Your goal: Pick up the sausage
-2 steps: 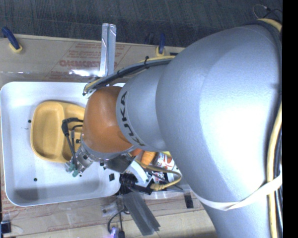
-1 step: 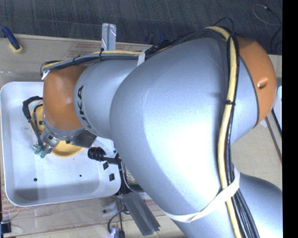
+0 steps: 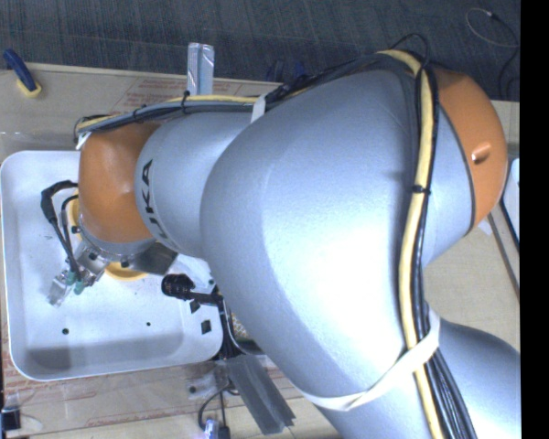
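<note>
My gripper (image 3: 66,284) hangs low over the left part of the left white bin (image 3: 101,341), close to its floor. A small teal-and-grey bit shows at its tip; I cannot tell what it is. The orange wrist band (image 3: 110,195) sits right above the gripper and covers the middle of the bin. The edge of a yellow object (image 3: 121,272) peeks out from under the wrist, just right of the gripper. The large grey arm (image 3: 320,245) hides the right bin and the right side of the left bin.
A black knob-like thing (image 3: 176,287) lies in the bin to the right of the yellow object. On the bench's far left corner lies a blue-and-yellow tool (image 3: 23,72). A metal post (image 3: 200,67) stands at the back edge.
</note>
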Available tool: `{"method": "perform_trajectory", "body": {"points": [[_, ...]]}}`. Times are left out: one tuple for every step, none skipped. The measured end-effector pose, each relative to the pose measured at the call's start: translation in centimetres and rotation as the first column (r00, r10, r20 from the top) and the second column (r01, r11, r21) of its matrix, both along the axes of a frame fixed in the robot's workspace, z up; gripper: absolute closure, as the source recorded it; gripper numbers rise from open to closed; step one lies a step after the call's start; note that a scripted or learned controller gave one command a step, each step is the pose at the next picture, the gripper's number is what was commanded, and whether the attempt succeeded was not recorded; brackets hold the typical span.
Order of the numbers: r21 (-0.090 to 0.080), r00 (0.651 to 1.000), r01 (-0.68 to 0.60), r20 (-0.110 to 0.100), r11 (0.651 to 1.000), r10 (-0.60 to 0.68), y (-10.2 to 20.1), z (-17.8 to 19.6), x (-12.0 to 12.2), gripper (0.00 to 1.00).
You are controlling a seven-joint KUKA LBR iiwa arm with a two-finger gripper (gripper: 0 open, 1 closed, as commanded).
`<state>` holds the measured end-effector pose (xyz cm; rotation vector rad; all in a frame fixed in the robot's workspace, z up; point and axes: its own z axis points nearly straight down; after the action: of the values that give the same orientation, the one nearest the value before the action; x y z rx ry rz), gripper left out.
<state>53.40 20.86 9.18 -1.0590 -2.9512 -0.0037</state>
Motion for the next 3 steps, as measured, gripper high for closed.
{"method": "perform_trajectory", "body": {"points": [[-0.004, 0.951, -0.311, 0.000, 0.951, 0.311, -0.8, -0.1, -5.7, 0.00], [-0.007, 0.929, -0.370, -0.003, 0.929, 0.370, -10.2, 0.5, -5.8, 0.00], [-0.002, 0.871, -0.491, -0.008, 0.871, 0.491, -5.2, -0.3, -1.1, 0.00]]}}
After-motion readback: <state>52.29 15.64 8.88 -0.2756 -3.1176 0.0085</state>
